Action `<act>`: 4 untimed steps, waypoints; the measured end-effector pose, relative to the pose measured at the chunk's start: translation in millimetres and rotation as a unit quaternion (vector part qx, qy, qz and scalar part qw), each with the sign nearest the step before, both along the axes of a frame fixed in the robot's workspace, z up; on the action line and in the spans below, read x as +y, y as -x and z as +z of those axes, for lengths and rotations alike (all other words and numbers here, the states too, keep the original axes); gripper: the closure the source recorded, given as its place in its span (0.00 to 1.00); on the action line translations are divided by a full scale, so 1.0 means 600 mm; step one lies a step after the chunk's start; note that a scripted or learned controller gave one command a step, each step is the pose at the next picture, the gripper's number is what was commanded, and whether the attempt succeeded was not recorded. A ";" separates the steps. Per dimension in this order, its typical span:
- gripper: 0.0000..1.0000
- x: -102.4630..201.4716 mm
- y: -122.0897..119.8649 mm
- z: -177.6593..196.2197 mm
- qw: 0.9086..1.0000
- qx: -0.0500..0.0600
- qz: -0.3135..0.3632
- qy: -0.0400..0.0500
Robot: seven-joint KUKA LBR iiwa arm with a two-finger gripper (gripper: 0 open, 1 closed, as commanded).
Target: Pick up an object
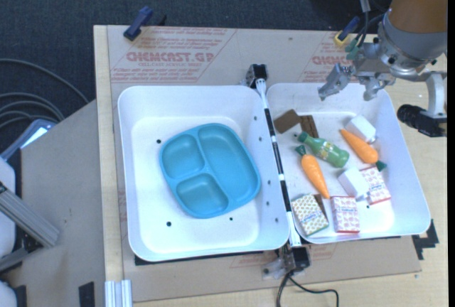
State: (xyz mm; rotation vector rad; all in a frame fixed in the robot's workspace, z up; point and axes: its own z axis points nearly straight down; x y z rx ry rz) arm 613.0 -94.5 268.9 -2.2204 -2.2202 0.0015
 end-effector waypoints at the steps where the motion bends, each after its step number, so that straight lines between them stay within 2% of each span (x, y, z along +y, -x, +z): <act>1: 0.00 0.003 0.052 -0.222 1.000 0.000 0.000 0.000; 2: 0.00 -0.003 0.069 -0.308 1.000 0.001 0.000 0.000; 3: 0.00 0.005 0.121 -0.308 1.000 0.001 0.000 -0.001; 4: 1.00 0.005 0.120 -0.291 1.000 0.000 -0.001 0.000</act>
